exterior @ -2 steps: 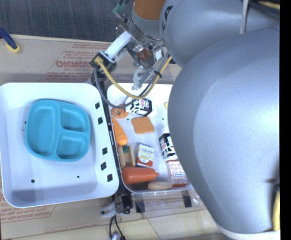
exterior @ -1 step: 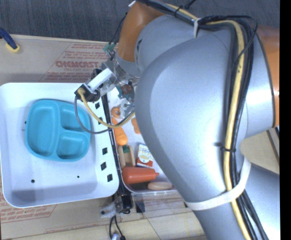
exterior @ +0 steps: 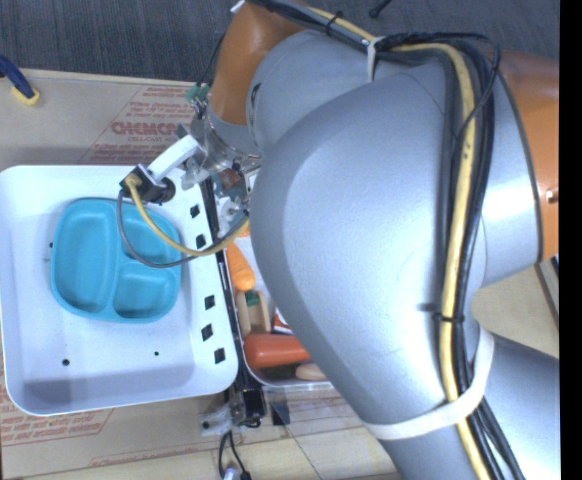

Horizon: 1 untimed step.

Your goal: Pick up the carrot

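Note:
An orange carrot lies in the right bin, close to the wall shared with the left bin, and only a short piece of it shows under the arm. The gripper hangs just above and behind the carrot, over that shared wall. It is largely covered by the wrist and its cables. The big grey arm hides most of the right bin.
The left bin holds a blue divided plate. A yellow cable loop hangs over the plate's right edge. Near the carrot lie a brownish item, a red-orange item and a pale item.

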Available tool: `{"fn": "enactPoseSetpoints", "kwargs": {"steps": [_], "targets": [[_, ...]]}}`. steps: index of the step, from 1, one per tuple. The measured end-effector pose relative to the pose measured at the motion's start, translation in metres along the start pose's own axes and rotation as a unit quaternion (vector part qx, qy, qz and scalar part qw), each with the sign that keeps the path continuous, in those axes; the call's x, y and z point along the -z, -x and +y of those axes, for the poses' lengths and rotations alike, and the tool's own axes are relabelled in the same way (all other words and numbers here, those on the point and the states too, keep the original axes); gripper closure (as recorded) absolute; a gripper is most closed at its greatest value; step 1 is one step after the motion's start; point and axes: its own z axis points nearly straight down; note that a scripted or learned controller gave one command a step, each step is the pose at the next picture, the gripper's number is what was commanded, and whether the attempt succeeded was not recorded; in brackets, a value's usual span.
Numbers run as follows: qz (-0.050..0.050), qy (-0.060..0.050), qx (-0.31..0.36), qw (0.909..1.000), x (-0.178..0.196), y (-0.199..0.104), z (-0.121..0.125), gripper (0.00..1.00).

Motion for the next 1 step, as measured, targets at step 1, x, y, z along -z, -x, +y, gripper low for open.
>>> {"fn": "enactPoseSetpoints", "kwargs": {"steps": [1], "targets": [[-0.003,-0.001,0.040,0.9992,-0.0558,0.0439,-0.0771,0.00]]}}
